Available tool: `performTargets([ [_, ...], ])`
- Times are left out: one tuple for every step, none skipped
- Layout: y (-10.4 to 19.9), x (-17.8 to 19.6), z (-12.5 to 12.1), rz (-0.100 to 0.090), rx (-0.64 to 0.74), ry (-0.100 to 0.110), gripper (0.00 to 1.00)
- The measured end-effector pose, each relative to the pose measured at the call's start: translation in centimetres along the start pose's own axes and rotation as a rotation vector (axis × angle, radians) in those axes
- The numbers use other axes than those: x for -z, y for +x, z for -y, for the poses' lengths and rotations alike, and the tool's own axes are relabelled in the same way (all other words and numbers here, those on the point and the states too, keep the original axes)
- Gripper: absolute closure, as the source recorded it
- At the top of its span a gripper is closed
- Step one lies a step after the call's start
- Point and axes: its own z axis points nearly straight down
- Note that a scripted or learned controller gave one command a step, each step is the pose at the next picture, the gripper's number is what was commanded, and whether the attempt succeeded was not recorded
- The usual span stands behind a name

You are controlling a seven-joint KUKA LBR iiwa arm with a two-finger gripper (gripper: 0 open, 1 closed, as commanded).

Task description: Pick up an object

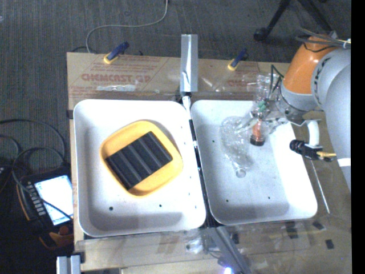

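Two bins sit on the bench; the tool (258, 131) hangs low in the right bin (285, 204), over a clear crumpled plastic object (235, 144) just beside it. Whether it grips, I cannot tell. Next likely a lift. The far rim is close; open floor lies nearer.

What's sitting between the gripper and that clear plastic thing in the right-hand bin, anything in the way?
Nothing visible stands between them. The gripper is already down in the right bin, right against the upper edge of the clear plastic object. The yellow and black object lies apart in the left bin.
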Motion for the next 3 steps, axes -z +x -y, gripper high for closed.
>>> performTargets([
  [-0.4,0.0,0.1,-0.009,-0.014,-0.003,0.0],
  [-1.4,4.6,-1.1,0.009,0.018,-0.005,0.0],
  [-1.6,4.3,-1.1,0.01,0.113,-0.001,0.0],
])
